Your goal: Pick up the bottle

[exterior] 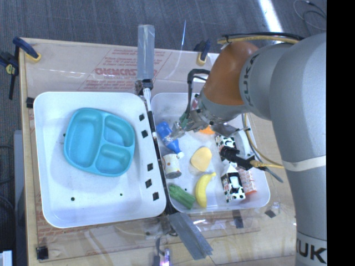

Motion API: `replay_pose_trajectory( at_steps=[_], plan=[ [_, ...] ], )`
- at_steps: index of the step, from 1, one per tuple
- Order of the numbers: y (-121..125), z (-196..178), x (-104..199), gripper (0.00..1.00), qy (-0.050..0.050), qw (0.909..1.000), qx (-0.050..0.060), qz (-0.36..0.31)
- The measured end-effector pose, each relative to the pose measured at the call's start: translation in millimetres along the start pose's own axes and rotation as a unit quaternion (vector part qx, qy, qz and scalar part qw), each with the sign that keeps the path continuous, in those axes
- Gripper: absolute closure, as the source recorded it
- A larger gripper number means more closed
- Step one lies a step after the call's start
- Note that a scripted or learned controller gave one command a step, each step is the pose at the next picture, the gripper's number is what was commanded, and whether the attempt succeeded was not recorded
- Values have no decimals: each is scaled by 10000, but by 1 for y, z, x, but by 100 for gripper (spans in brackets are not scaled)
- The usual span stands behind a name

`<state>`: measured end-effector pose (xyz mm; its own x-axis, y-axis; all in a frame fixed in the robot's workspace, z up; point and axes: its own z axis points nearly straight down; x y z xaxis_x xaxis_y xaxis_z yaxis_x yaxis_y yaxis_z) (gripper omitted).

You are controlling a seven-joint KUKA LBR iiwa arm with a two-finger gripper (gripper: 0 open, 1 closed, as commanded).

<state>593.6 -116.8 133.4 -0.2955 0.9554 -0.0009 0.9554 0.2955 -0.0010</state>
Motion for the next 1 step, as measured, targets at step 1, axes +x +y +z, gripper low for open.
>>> replay_pose_trajectory(
  at_steps=[1],
  plan=[
    [33,-121,50,100,2,9940,-1,1094]
  ],
)
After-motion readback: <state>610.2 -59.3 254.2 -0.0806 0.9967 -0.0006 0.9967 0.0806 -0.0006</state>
